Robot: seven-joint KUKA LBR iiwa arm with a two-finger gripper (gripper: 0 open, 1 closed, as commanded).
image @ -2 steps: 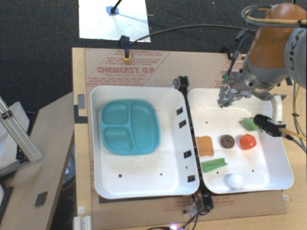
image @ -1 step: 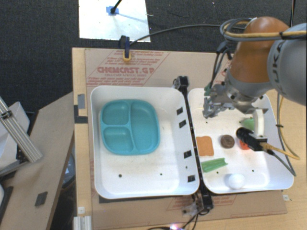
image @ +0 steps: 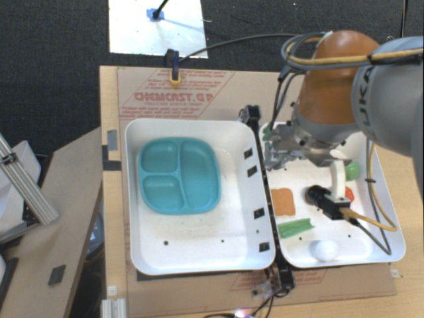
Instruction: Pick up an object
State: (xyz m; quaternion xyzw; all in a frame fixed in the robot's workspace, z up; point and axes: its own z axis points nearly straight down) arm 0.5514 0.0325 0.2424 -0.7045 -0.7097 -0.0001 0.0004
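I see the gripper point(image: 281, 152) over the right bin point(image: 381, 197), its state indiscernible; a teal plate point(image: 179, 175) occupies the left bin point(image: 199, 244).

At nine o'clock from my view's centre I see the left bin point(image: 199, 130) holding a teal divided plate point(image: 179, 175). Brown cardboard point(image: 182, 91) lies under both bins. At twelve o'clock sits a white sheet point(image: 136, 18) bearing a blue mark point(image: 156, 14).
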